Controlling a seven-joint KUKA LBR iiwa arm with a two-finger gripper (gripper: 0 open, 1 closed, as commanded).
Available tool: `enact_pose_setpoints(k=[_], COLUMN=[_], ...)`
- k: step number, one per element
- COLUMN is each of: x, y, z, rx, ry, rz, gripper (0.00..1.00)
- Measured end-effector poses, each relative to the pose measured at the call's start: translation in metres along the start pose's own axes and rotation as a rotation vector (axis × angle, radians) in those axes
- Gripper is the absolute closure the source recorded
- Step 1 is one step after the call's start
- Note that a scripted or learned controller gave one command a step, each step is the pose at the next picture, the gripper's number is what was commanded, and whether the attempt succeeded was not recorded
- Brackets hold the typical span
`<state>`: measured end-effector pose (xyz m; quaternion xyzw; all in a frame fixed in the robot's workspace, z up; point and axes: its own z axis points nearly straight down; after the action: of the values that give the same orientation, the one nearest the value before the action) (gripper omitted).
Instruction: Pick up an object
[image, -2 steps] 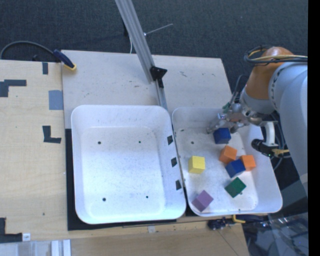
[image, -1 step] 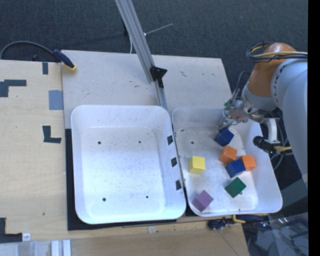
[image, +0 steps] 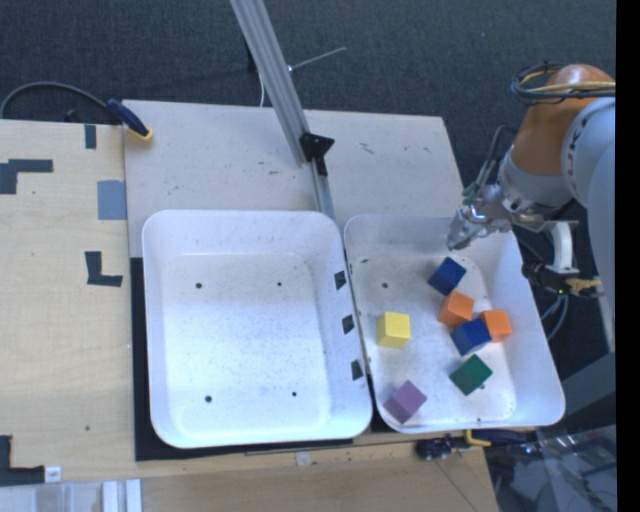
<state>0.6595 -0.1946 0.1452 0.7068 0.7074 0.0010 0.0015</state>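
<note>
The right bin holds several small blocks: a blue one, an orange one, another orange one, a second blue one, a green one, a yellow one and a purple one. My gripper hangs over the bin's far right part, just up and right of the upper blue block. Nothing shows between its fingers.
The left bin sits beside the right one, sharing a middle rim. A slanted metal rail runs down to the bins' far edge. A cable with a blue-yellow plug lies at the far left of the bench.
</note>
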Motion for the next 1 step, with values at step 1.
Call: enact_pose_setpoints(k=[1], x=[0.0057], y=[-0.0064], z=[-0.0502], rx=[-0.001], ry=[0.0], rz=[-0.001], gripper=[1.0])
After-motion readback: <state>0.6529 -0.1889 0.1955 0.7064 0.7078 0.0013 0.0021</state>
